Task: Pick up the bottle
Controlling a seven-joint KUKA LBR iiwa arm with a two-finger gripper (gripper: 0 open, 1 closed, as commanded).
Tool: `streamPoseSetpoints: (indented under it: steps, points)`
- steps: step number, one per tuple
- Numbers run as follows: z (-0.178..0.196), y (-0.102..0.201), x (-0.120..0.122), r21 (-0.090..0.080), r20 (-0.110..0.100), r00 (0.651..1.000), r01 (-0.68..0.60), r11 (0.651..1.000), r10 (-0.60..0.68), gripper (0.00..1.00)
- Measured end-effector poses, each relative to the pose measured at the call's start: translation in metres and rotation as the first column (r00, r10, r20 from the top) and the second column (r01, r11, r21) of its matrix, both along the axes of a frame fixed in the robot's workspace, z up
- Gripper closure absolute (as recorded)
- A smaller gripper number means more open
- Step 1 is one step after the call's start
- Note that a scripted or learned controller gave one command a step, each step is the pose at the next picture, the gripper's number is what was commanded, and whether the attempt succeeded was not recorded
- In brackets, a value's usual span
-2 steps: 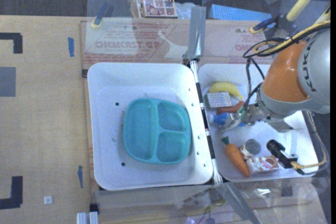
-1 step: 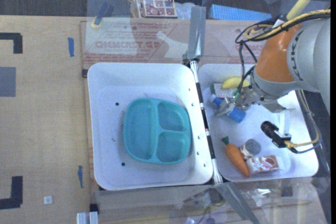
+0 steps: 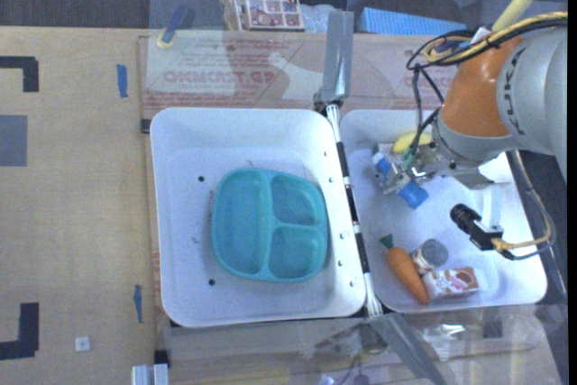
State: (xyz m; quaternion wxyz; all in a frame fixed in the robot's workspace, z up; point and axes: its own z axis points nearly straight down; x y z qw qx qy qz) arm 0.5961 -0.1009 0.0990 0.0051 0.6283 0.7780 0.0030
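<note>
In the right bin, my gripper hangs low over the upper left part, under the orange-banded wrist. A small pale bottle with a blue cap lies right at the gripper's left side, touching or nearly touching it. A blue block sits just below the gripper. A yellow item peeks out behind the gripper, partly hidden by the arm.
An orange carrot, a small round grey can and a red-and-white packet lie near the right bin's front. The left bin holds a teal divided plate. Cardboard boxes stand behind the bins.
</note>
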Motion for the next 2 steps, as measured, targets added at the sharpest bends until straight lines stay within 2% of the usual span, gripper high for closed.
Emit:
streamPoseSetpoints:
  steps: [1,2]
  points:
    - [0.1172,0.0487,0.0456,0.0,-0.009,0.996,0.086,0.996,-0.086,1.0]
    - [0.117,0.0488,0.0455,0.0,-0.01,0.996,0.086,0.996,-0.086,0.0]
